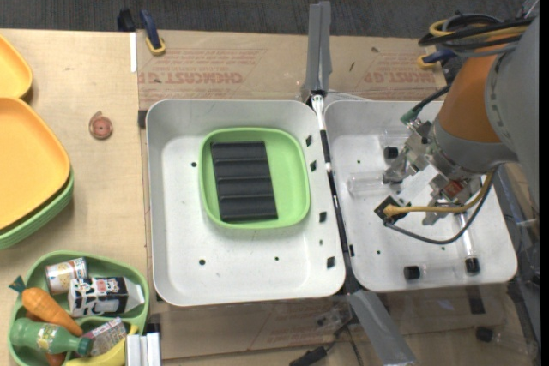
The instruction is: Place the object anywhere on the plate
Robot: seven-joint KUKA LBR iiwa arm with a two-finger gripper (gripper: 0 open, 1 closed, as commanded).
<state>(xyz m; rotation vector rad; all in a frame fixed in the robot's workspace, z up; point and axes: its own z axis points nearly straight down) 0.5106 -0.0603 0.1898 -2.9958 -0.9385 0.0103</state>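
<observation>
Far left of the bench: stacked orange trays (26, 152) cut off by the left edge, a green one under them. Just right of those, a small reddish disc (101, 127) on bare wood.

Bottom-left corner: green bowl (73, 315) full of toy groceries: a can (66, 274), a black-and-white carton (96, 296), a carrot (47, 307) and a green bottle (50, 339), all lying on their sides and packed touching.

Back edge of the bench: a clamp with a blue-and-yellow handle (152, 33), sitting on the cardboard sheet (223, 69) that runs under the bins.

Left bin (171, 257): green plate (255, 177), square with rounded corners, roughly centred, slightly toward the back. On the plate lies the object (244, 181), a dark grey ribbed block, flat, inside the rim, a bit left of plate centre. It is apart from the gripper.

Right bin (369, 261): a few small dark bits near the front edge and one near the back left. Some clear plastic pieces are hard to make out against the white floor.

Arm (485, 111) comes in from the right over the right bin, orange band over the bin's back right corner. Gripper (418, 171) hangs low over the bin's middle, pointing left. Cables and a yellow-tipped lead loop under it. Can't tell whether the fingers are spread or pressed together; too cluttered.
</observation>
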